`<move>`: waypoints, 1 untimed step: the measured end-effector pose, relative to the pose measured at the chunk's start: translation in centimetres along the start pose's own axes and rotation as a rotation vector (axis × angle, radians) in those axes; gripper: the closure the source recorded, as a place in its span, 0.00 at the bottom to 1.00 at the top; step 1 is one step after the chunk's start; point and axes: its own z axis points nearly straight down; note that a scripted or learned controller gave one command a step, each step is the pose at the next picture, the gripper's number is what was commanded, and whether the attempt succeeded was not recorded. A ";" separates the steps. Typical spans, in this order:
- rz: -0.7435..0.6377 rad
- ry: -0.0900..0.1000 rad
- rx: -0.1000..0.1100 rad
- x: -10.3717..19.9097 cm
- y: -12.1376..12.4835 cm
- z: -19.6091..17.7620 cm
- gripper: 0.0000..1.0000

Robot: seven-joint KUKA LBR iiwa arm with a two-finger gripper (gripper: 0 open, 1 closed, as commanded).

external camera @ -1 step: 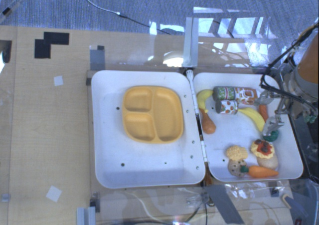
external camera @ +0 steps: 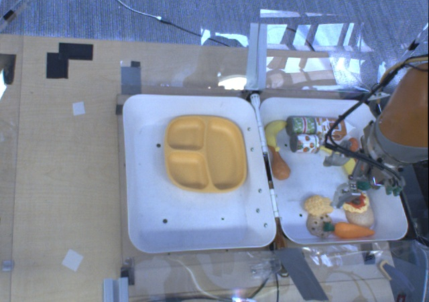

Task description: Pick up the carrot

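The carrot lay nearest us, in the right bin by its front edge, close beside a small cake and a cookie. Our gripper hovered just above the cake; we could not tell how it was set. We judged the crowding risky: a descent there could catch the cake or nudge the carrot against the bin wall.

You see the wooden tabletop carrying two white bins side by side: left bin, right bin, edges touching.
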 end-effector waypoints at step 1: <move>0.211 0.001 0.001 1.9 0.9 5.7 0.00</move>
